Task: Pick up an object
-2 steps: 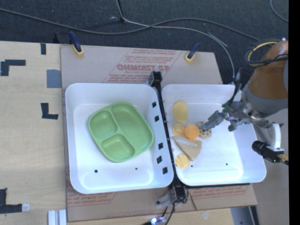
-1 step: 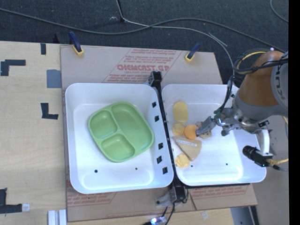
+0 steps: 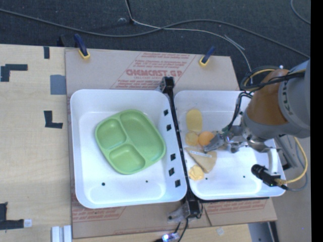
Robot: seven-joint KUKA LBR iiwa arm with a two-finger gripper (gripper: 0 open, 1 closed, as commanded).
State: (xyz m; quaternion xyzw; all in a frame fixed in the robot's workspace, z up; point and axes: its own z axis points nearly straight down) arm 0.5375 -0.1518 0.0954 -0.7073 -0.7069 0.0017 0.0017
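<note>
Reaching in from the right, the grey arm hangs low over the right bin, while the left bin bears a green divided tray. Pale yellow pieces lie near the right bin's left wall: one long piece, a flat wedge, a small lump. The gripper sits just beside a small orange ball; whether its fingers are apart or together I cannot tell
</note>
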